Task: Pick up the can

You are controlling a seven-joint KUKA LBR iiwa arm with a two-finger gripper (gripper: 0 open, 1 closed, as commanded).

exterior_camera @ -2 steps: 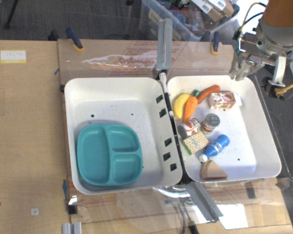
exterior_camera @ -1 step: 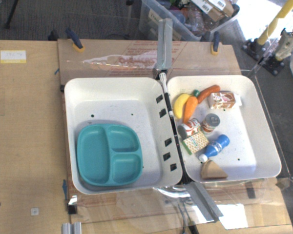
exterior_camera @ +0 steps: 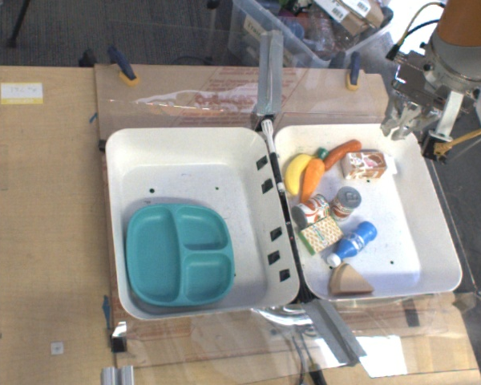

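Nearest us, the brown wedge-shaped block [exterior_camera: 349, 281]; just beyond it and the blue plastic bottle [exterior_camera: 353, 242] stands the small silver-topped can [exterior_camera: 346, 200], hemmed in by clutter. End effector [exterior_camera: 401, 128] hovers spread beyond the can, gripping nothing.

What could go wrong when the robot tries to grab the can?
1. The can stands in a crowd, with a blue bottle, a green packet and a carrot close by, so the gripper might bump or grab a neighbour instead.
2. The can's round sides might slip from the grip.
3. The gripper hangs above the far rim of the right bin, away from the can, so a slightly wrong aim could miss.
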